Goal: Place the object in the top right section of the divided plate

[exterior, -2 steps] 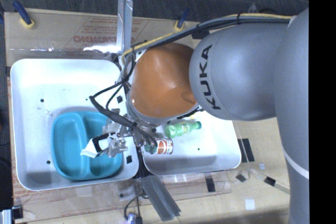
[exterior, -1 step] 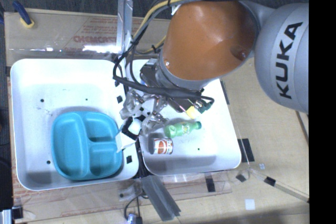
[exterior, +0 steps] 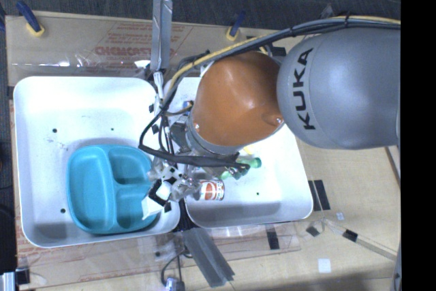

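Divided plate (exterior: pixel 102 191) sections bare; placement not done. Tool (exterior: pixel 163 189) at plate's right edge; finger state: cannot tell. Small can (exterior: pixel 212 191) right of plate.

Arm (exterior: pixel 340 88): reaching in from the right, bending steeply downward.
Gripper (exterior: pixel 163 189): hanging low beneath the orange-banded wrist.
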Robot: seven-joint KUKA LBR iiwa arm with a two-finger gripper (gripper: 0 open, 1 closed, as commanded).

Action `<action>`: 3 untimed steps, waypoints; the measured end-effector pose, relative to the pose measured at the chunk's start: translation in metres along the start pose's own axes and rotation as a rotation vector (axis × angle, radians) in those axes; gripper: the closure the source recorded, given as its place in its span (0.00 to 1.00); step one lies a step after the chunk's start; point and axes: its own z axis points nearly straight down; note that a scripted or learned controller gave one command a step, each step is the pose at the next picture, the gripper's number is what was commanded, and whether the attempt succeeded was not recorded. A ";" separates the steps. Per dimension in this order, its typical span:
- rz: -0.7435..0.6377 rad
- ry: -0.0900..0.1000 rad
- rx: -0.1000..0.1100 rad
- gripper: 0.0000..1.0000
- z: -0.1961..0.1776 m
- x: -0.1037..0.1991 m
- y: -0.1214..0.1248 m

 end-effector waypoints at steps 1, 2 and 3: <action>0.000 0.000 0.000 0.00 0.000 0.000 0.000; -0.020 -0.003 0.004 0.00 -0.065 0.040 -0.047; -0.021 -0.003 0.004 0.00 -0.065 0.040 -0.047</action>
